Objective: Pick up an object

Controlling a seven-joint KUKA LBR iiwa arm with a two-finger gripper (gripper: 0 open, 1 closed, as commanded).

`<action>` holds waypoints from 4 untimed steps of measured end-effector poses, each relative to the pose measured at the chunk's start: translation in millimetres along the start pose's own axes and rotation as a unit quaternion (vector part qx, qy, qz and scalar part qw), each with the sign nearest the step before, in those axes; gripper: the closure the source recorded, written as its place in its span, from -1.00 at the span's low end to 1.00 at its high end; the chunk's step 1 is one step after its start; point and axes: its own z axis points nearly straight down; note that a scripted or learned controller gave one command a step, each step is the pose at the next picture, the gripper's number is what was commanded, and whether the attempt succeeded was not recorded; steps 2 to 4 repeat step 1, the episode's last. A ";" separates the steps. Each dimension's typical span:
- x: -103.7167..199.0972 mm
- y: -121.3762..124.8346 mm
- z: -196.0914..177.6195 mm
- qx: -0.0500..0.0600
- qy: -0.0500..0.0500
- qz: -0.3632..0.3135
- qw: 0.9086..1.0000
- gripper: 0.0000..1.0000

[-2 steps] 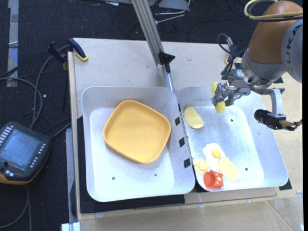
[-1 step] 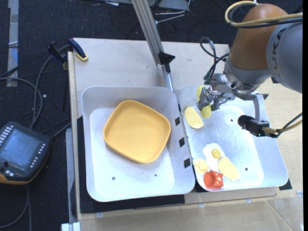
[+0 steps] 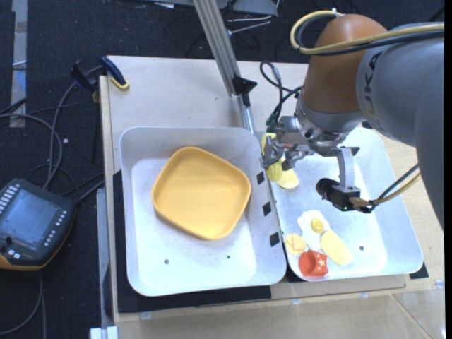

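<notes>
A pale yellow toy piece (image 3: 287,179) lies at the far left of the right bin (image 3: 395,210), hard by the wall between the bins, and my gripper (image 3: 277,159) hangs right over it; whether my fingers are apart or together, I cannot tell. Nearer in my bin sit small toy foods (image 3: 319,242), and the left bin (image 3: 141,260) holds a yellow square plate (image 3: 201,191).

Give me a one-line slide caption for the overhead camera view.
KUKA arm's gripper over a yellow item in the right bin; yellow plate in the left bin.
</notes>
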 end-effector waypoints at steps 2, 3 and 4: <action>58.8 -19.3 -0.5 0.000 0.000 0.000 1.000 1.00; 58.8 -19.3 -0.5 0.000 0.000 0.000 1.000 1.00; 58.8 -19.3 -0.5 0.000 0.000 0.000 1.000 1.00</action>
